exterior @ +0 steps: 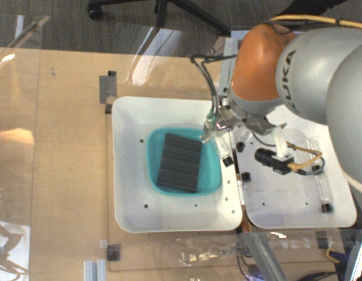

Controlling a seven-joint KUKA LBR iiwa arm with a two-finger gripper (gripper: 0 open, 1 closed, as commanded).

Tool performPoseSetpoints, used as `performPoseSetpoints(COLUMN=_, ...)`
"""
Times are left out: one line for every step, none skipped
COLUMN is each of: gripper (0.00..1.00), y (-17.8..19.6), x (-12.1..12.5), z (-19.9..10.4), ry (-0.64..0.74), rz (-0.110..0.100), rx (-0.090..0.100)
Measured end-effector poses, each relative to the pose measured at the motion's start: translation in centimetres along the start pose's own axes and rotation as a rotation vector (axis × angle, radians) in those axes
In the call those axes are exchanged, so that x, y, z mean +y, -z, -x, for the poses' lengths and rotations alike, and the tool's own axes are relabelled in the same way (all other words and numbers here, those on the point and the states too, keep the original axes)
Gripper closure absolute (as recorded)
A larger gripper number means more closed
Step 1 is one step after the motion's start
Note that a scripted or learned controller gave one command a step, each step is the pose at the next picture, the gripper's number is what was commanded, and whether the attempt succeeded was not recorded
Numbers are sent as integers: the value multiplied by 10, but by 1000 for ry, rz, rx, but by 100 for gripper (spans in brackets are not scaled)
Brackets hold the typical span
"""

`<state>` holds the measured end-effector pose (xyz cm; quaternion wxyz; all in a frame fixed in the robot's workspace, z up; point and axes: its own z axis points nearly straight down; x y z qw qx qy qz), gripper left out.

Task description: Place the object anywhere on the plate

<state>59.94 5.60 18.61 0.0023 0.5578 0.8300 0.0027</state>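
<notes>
From where I stand, the dark ribbed block [180,163] lies flat on the teal plate [211,177]. It sits a little toward the plate's left half, with teal showing all round it, and it doesn't overhang the rim. The plate sits in the left white bin [129,174] on the wooden surface [52,157].

The end effector [219,132] hangs over the plate's upper right rim, just beside the block's top right corner. I can't tell from here whether it is open or closed, since the grey arm [304,69] and its orange band crowd that spot. Nothing appears to be held in it.

The placing itself looks done, I'd say, and what remains is a clean getaway. The sensible thing is to make sure the block is fully let go before anything moves, then rise straight up from the plate rather than sweeping sideways. The tip is close enough to the rim and the block's corner that a slanted pull-out could nudge the block or tip the plate's edge. A slow vertical lift first, then the swing back away from the plate, should leave everything where it lies.
</notes>
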Motion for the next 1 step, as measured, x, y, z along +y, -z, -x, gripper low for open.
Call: performPoseSetpoints(gripper=0, y=0, x=0, z=0, ry=0, rz=0, rx=0)
